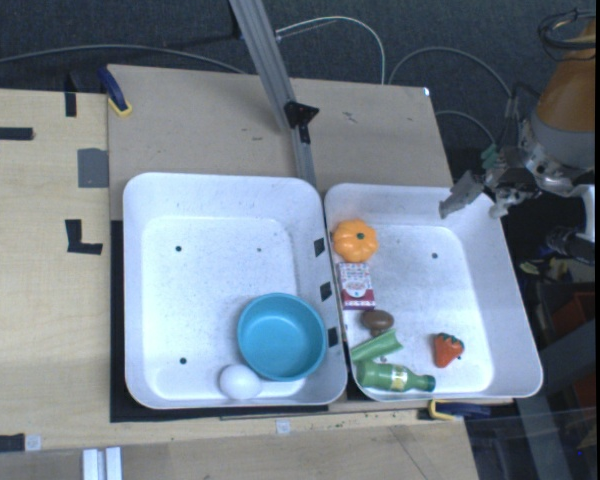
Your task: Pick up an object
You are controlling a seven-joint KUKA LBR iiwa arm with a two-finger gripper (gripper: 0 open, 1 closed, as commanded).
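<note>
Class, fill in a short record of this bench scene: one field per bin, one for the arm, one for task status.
Left bin: round blue plastic bowl; white ball touching its near side.
Right bin: orange toy pumpkin, small red-and-white carton, brown oval piece, green bottle, red toy strawberry.
Arm: gripper above right bin's far-right rim.
Status: nothing picked up yet.

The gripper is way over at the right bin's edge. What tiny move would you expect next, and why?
Probably a short move left and down into the right bin. The gripper sits at its upper right rim, apart from the orange pumpkin and strawberry, so nothing is within grasp yet.
</note>
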